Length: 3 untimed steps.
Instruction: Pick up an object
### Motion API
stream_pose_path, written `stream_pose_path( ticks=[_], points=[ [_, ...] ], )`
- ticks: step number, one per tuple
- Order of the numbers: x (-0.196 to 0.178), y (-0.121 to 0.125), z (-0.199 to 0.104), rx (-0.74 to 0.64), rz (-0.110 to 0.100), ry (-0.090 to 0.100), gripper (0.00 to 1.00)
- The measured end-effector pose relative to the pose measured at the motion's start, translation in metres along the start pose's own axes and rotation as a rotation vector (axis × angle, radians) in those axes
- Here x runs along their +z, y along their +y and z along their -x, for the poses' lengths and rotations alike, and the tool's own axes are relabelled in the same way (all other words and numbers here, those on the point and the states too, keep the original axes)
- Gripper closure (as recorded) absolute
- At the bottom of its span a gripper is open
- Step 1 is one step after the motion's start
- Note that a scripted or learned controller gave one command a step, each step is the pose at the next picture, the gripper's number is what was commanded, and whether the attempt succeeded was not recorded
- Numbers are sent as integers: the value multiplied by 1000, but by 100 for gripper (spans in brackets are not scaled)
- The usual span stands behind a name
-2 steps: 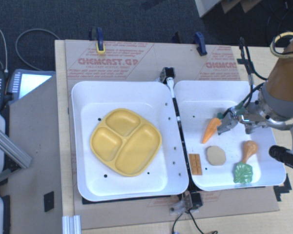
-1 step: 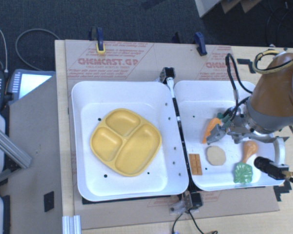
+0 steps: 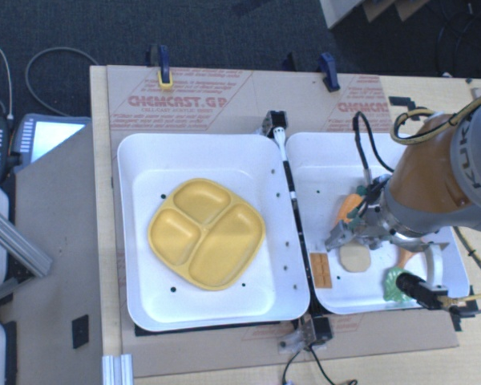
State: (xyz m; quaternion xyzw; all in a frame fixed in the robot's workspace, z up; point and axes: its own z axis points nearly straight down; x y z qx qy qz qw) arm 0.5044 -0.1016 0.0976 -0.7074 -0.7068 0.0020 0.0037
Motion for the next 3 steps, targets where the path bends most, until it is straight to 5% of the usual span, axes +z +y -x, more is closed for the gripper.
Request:
stream_pose_path(
  ticks=[1,3],
  points=[
    [-14,2,1,1,9,-3,100],
    [-133,13,-5,-2,16,-5,100]
  ],
)
